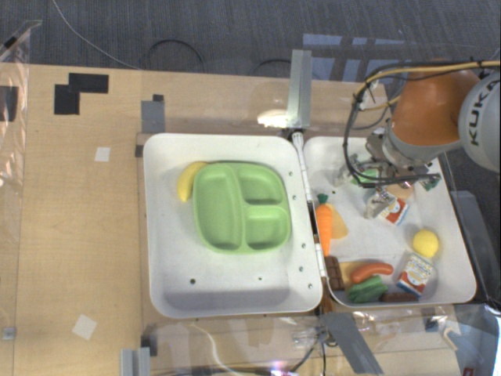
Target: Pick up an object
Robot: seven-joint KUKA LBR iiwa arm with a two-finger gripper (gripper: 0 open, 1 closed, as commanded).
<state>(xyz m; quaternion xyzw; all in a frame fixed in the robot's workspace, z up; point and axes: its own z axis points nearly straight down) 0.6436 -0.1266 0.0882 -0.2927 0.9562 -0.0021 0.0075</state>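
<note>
Your end effector (385, 197) hangs over the right bin (462, 288), right above a small carton (394, 209); can't tell its grip. Lemon (425, 243) and carrot (323, 224) sit apart, with bare floor between.

The banana (186, 182) lies half hidden under the green plate (239, 207). The arm (438, 108), cut off by the right edge, covers the end effector (382, 204) above a small carton (395, 208), fingers unclear.
</note>
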